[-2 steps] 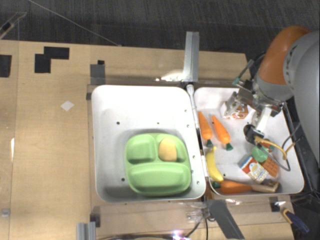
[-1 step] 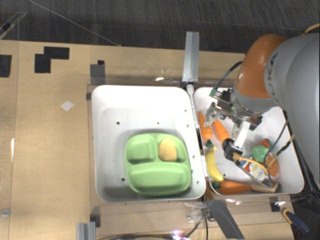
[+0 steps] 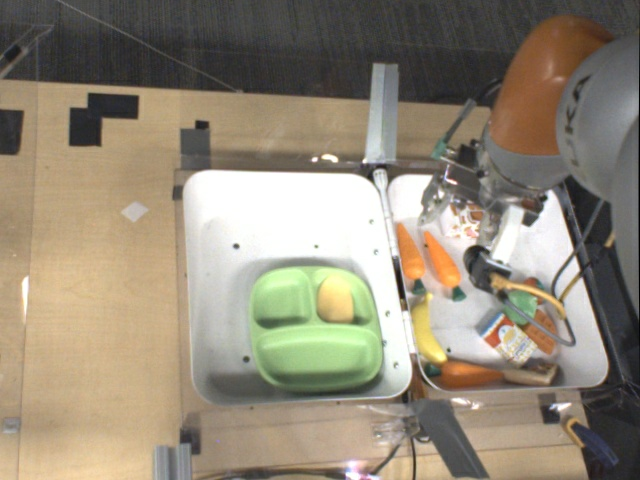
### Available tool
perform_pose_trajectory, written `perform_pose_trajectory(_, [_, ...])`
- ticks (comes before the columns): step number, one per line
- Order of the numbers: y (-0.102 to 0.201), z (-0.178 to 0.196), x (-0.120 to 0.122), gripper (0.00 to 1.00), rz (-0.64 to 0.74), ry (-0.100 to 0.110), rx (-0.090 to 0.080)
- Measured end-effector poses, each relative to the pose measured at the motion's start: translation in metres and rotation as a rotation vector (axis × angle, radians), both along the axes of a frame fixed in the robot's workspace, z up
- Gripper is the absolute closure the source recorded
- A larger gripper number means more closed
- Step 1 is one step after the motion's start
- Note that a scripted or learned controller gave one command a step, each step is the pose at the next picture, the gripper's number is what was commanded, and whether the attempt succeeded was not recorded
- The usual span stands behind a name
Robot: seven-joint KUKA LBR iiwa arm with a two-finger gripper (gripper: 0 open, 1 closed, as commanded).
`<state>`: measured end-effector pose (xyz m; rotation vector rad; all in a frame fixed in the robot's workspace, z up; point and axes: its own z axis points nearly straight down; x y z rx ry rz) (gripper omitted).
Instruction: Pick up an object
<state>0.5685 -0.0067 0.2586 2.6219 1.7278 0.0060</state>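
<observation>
Lying in right bin (image 3: 596,360): two carrots (image 3: 441,259) side by side nr left wall, long axes running far-to-near, green tops toward near end; banana (image 3: 428,332) below them, same axis; third carrot (image 3: 470,373) crosswise along near wall. Small carton (image 3: 508,338) w/ print, unreadable. Gripper (image 3: 462,200) above far end of bin; fingers open/shut: can't tell. Left bin (image 3: 215,268): green divided tray (image 3: 312,336) w/ yellow fruit (image 3: 337,297) in upper-right compartment. Bench (image 3: 90,298) light wood.
</observation>
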Motion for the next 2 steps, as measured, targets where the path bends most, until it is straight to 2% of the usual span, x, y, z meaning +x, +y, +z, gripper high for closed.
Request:
perform_pose_trajectory(1, [-0.042,-0.075,-0.055,0.0,-0.075,0.003,0.0])
perform_pose_trajectory(2, [-0.042,-0.064,-0.054,1.0,-0.074,-0.002,0.0])
